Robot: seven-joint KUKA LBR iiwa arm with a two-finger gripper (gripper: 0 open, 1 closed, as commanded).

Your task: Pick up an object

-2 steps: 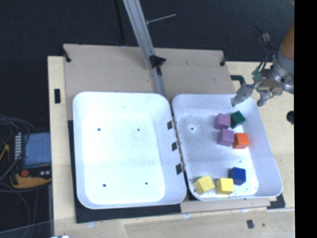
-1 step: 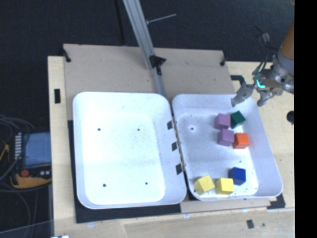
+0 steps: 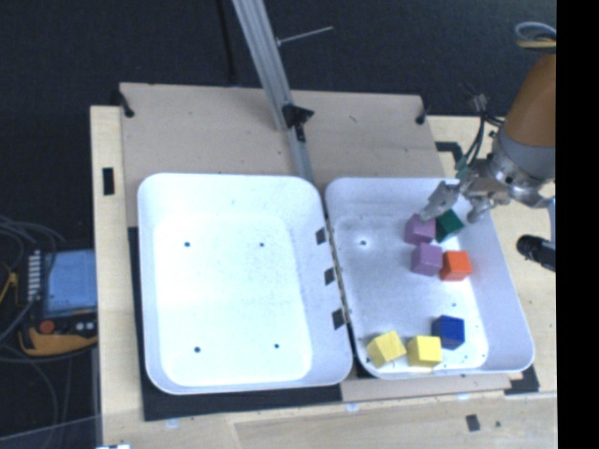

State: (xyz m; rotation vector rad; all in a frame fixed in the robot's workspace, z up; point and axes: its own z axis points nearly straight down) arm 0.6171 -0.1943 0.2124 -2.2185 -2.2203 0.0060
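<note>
The right bin point(image 3: 374, 279) holds several small blocks. A green block point(image 3: 452, 224) lies at its far right, with a purple block point(image 3: 419, 229) touching it on the left. Just in front of these are a second purple block point(image 3: 428, 259) and an orange block point(image 3: 457, 266). Along the near edge sit a blue block point(image 3: 449, 330) and two yellow blocks point(image 3: 386, 348) point(image 3: 424, 350). My gripper point(image 3: 459, 206) hangs over the far right of this bin, right above the green block. Its fingers are spread open, with nothing held between them.
The left bin point(image 3: 234, 279) lies beside the right one. A slanted metal pole point(image 3: 267, 54) rises from behind the gap between the bins. Cables and a blue box point(image 3: 70, 283) sit off the bench at the left.
</note>
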